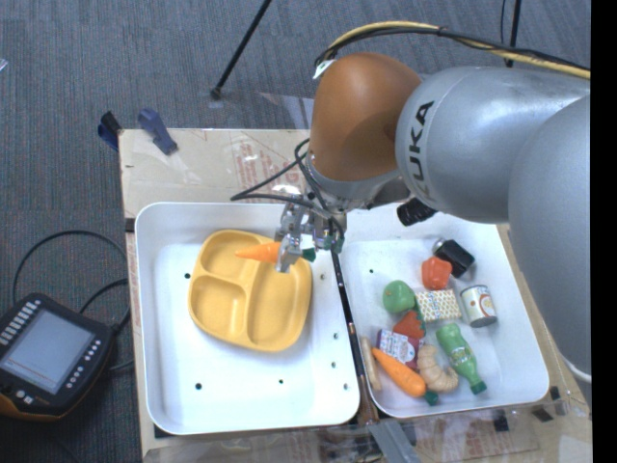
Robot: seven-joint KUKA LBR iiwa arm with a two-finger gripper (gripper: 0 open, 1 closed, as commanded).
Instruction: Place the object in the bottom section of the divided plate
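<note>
You can see the pincer (294, 251) low over the yellow three-section plastic plate (253, 292), fingers pinched on the green end of a small orange toy carrot (260, 253) over its upper section, so the bottom section awaits.

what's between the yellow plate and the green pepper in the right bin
In the camera view, the white bin rims where the two bins meet, then bare floor of the right bin, lie between the plate and the pepper.
</note>
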